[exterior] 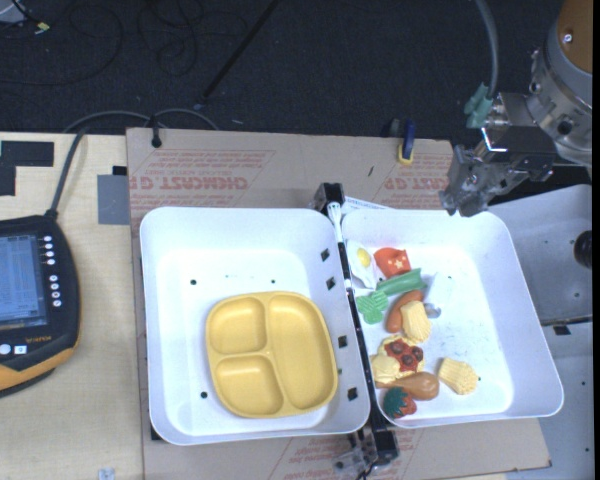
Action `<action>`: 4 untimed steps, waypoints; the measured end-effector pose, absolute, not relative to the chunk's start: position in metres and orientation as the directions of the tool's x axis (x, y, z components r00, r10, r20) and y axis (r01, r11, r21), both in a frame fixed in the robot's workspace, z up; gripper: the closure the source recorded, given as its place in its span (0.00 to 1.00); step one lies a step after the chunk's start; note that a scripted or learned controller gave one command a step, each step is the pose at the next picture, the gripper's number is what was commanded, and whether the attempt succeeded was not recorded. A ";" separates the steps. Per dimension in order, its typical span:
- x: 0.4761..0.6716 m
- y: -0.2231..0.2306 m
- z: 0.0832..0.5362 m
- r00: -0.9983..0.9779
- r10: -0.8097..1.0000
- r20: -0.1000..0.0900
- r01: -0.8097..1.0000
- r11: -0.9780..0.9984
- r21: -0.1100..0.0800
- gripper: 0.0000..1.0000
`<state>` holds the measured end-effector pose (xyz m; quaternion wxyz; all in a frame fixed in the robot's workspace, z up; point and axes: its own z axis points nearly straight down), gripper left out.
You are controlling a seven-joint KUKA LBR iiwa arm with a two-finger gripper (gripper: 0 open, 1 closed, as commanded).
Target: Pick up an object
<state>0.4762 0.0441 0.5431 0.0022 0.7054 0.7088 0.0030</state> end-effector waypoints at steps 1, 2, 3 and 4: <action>0.475 0.070 0.416 -0.003 1.000 -0.003 1.000 0.003 -0.015 1.00; 0.476 0.045 0.545 -0.001 1.000 0.001 1.000 0.001 0.011 1.00; 0.474 0.068 0.402 -0.003 1.000 -0.003 1.000 0.003 -0.019 1.00; 0.473 0.067 0.272 0.000 1.000 -0.003 1.000 0.000 -0.019 1.00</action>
